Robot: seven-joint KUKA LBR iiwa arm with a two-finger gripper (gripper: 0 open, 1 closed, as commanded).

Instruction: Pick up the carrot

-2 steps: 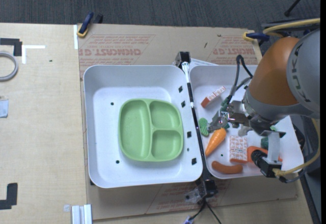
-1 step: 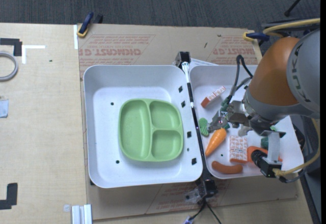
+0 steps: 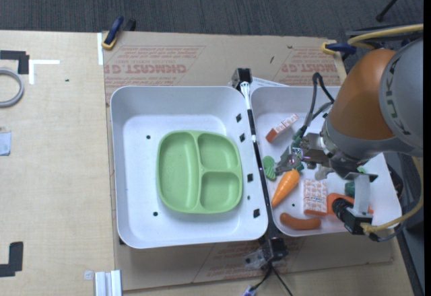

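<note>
Reaching in over the right-hand shallow white bin (image 3: 269, 95), the two-finger gripper (image 3: 295, 155) hangs low at the leafy end of the orange toy carrot (image 3: 285, 184), its metal fingers (image 3: 293, 151) just at the carrot's green top (image 3: 271, 167); whether they touch it cannot be told, and the gap between them is too cluttered to judge, so I cannot tell if they stand wide or narrow. That carrot lies tilted on the bin floor, its green top toward the dividing wall and its pointed tip lower, aimed at the near edge. Just beside the carrot, on the side away from the divider, sits a small white-and-orange printed packet (image 3: 314, 196). Below the carrot's tip lies a reddish-brown toy sausage (image 3: 300, 222), apart from it. Above the carrot, farther up the bin, rests a small red-and-white box (image 3: 281, 128). Beyond the divider from the carrot, the left-hand shallow white bin (image 3: 131, 126) holds a light green three-compartment plastic tray (image 3: 199, 171), well apart from the carrot. Over the packet side looms the grey arm with its orange band (image 3: 363, 96).
</note>
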